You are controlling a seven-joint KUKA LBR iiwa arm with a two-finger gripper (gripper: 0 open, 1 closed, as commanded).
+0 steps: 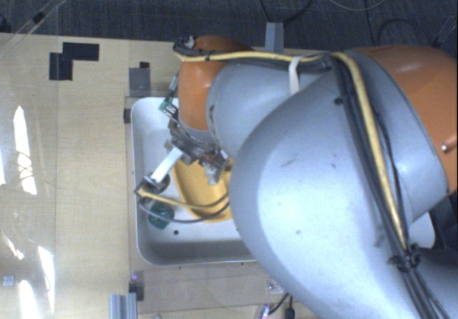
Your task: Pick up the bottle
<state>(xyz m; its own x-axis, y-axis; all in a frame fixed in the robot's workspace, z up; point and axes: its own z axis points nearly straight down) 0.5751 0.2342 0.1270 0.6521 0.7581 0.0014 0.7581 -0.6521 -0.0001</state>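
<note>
A pale wooden desk carries a white bin; the gripper (finger state cannot be told) is lowered at its nine-o'clock wall, seemingly for reaching.

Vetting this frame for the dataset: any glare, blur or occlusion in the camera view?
Camera view: bright glare streaks on the clear panel at left; the arm looms large and soft, hiding most of the white bin; the gripper and the yellow object beneath it are slightly blurred; shadow falls under the arm.
</note>
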